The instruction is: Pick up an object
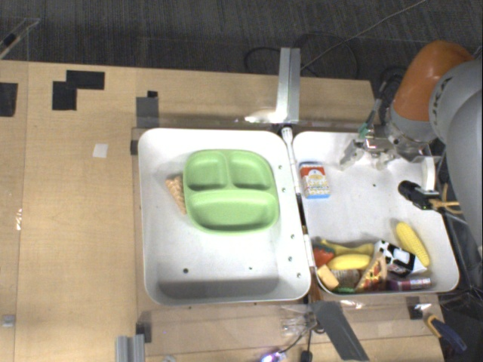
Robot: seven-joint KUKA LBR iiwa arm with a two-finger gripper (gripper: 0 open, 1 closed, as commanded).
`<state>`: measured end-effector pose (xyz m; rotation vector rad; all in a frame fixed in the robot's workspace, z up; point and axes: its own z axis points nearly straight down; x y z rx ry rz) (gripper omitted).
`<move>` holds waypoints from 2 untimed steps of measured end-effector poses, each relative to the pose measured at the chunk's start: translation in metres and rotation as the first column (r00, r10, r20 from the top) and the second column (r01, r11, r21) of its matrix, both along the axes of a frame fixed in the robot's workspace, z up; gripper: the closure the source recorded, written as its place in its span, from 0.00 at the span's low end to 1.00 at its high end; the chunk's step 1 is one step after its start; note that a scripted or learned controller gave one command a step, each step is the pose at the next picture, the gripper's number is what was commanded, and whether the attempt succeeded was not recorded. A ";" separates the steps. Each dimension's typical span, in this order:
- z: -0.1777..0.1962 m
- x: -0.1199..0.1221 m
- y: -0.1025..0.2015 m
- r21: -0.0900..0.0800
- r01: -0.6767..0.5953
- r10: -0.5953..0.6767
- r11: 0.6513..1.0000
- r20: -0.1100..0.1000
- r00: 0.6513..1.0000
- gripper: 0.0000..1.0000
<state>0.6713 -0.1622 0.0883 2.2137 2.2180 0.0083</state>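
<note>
My gripper (367, 155) hangs over the far part of the right bin (355, 210), its fingers spread open with nothing between them. A small red, white and blue box (314, 180) lies to its left, against the bin's left wall. An ear of yellow corn (413, 243) rests near the right wall. Along the near edge is a cluster: a yellow banana-like piece (349, 262), a red piece (323, 256), a black-and-white item (396, 259) and a thin purple stick (411, 283).
The left bin (219, 277) holds a green divided plate (229, 188) with a tan waffle-like piece (176, 193) tucked at its left side. A metal post (290, 81) stands behind the divider between the bins. The arm's grey body (460, 104) looms at the right.
</note>
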 end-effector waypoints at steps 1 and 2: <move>0.000 -0.024 -0.022 0.000 0.002 -0.002 1.000 0.000 1.000 0.00; 0.003 -0.099 -0.025 -0.001 -0.066 0.066 0.998 0.003 0.998 0.00</move>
